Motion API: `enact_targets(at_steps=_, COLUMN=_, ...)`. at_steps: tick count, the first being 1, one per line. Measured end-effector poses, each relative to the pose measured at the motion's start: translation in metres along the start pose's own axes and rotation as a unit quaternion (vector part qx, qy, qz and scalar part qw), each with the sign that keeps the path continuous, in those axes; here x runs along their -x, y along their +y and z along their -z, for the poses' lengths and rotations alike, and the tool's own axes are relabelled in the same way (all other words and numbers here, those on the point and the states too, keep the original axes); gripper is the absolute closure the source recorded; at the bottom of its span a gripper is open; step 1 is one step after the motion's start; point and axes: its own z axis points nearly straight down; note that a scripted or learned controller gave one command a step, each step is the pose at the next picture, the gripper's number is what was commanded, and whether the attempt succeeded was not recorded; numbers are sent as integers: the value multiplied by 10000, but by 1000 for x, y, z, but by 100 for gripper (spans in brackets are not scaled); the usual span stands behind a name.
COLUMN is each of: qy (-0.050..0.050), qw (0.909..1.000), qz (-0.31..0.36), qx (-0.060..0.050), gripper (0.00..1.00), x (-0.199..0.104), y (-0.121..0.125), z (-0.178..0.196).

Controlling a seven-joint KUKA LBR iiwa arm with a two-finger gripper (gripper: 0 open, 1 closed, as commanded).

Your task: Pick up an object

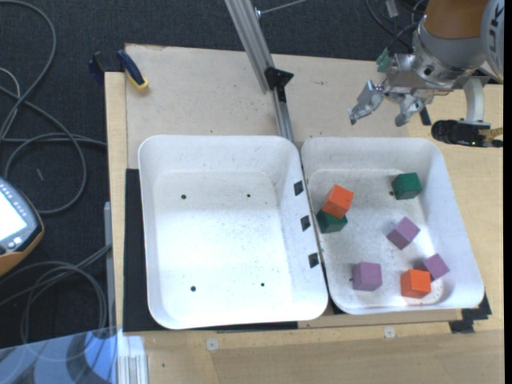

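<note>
The desk (200, 94) carries two white bins side by side: the left bin (160, 214) and the right bin (448, 206), which holds the blocks. The arm (460, 14) hangs over the desk beyond the right bin's far rim, its jaws (392, 106) spread and pinching nothing. In that bin an orange block (339, 200) leans on a green block (331, 222), well apart from another green block (406, 186)

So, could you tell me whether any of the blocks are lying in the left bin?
No, all the blocks, such as the orange block, sit in the right bin.
</note>
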Motion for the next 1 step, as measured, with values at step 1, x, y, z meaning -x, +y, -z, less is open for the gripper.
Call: enact_targets(at_steps=1, qy=-5, qw=10000, qz=-12, qx=55, gripper=0, x=7, y=-43, z=93)
